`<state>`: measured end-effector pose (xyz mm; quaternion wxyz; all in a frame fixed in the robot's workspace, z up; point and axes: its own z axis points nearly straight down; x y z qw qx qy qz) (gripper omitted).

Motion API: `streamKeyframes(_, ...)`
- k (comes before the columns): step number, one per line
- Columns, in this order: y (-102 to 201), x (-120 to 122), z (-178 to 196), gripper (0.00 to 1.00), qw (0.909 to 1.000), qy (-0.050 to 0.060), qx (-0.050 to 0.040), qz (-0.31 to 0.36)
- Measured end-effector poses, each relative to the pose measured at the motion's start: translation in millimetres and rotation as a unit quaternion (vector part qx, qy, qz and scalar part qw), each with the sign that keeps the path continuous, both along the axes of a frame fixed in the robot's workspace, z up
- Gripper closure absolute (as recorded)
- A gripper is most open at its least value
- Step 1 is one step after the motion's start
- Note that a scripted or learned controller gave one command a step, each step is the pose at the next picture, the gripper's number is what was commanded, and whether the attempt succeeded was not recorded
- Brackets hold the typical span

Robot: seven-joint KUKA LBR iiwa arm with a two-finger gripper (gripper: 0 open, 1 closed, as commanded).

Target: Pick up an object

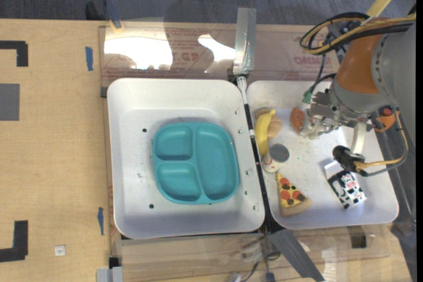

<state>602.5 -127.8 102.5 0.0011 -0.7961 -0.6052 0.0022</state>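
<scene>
Two bins (pixel 125 102) (one banana (pixel 264 129))

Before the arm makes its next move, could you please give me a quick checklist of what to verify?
1. Objects in the right bin: ok. A banana, a pizza slice, a grey disc and a small carton lie there.
2. Gripper over the bin: ok, it is above the upper middle of the right bin.
3. Object between the fingers: cannot tell.
4. Target near the gripper: ok, a reddish-brown object lies just beside it.
5. Left bin: ok, it holds a teal tray, away from the arm.
</scene>
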Motion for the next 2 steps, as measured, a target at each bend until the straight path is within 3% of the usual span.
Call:
streamKeyframes(1,0,0,-1,0.00,1.0000,0.001,0.0000,0.000)
streamKeyframes(2,-40,36,-18,0.00,0.9955,-0.004,-0.0007,0.094)
